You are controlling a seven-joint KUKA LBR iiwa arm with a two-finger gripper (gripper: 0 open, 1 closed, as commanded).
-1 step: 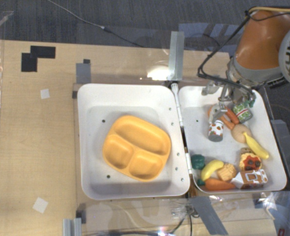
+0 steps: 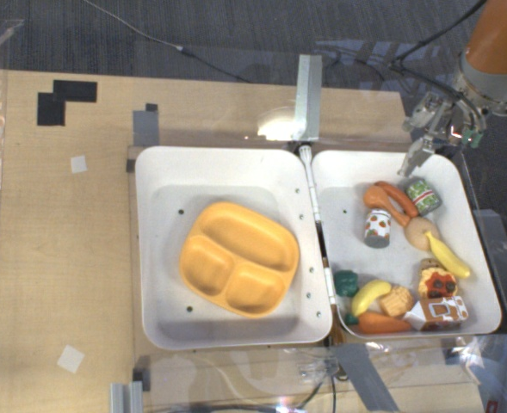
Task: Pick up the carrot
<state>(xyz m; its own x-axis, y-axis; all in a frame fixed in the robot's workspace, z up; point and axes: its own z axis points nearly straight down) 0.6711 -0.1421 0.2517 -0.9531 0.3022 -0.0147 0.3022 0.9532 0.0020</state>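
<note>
The carrot (image 2: 382,323) is a short orange piece lying flat against the front wall of the right bin (image 2: 485,256), just below a small yellow banana (image 2: 370,295). My gripper (image 2: 427,138) hangs over the back edge of that bin, near its far right corner. It is well away from the carrot, with almost the whole bin between them. Nothing is visibly held in it.
The right bin also holds an orange-red hot dog (image 2: 388,199), a green-labelled can (image 2: 423,196), a small white can (image 2: 377,228), a potato (image 2: 420,231), a longer banana (image 2: 448,255), a green block (image 2: 346,282) and a printed box (image 2: 442,298). A yellow divided plate (image 2: 238,258) lies in the left bin (image 2: 150,231).
</note>
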